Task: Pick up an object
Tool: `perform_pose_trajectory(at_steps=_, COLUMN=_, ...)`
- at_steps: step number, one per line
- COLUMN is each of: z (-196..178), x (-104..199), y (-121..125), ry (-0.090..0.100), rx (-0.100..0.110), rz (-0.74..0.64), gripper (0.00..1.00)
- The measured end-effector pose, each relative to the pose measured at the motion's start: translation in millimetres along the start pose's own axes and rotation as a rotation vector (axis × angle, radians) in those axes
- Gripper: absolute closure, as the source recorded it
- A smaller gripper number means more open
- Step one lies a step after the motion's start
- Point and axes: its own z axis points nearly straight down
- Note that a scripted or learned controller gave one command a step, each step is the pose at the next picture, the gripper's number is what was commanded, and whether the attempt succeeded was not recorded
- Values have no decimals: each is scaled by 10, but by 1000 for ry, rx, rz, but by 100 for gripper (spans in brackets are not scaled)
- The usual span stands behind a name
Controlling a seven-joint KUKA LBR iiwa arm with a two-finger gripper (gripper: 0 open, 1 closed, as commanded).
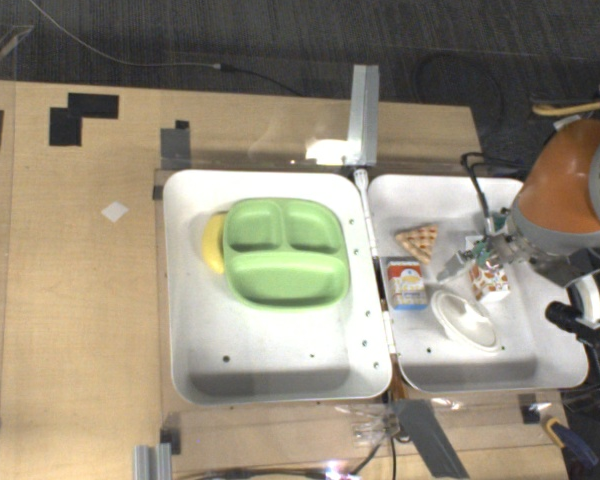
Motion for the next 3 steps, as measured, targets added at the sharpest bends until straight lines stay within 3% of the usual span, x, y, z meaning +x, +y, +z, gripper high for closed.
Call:
perform_pose_trajectory(at_steps=1, z=29, x=-73, y=-140, ry=-6, rx=-15, rz=-249, gripper=0)
perform_pose_trajectory(at_steps=2, z=-483, x=-612, y=381, ry=37, rx=25, rz=-353, gripper=0)
perform_pose_trajectory(at_steps=3, z=-456, x=-897, y=804, ry=35, rx=29, rz=-205, gripper=0)
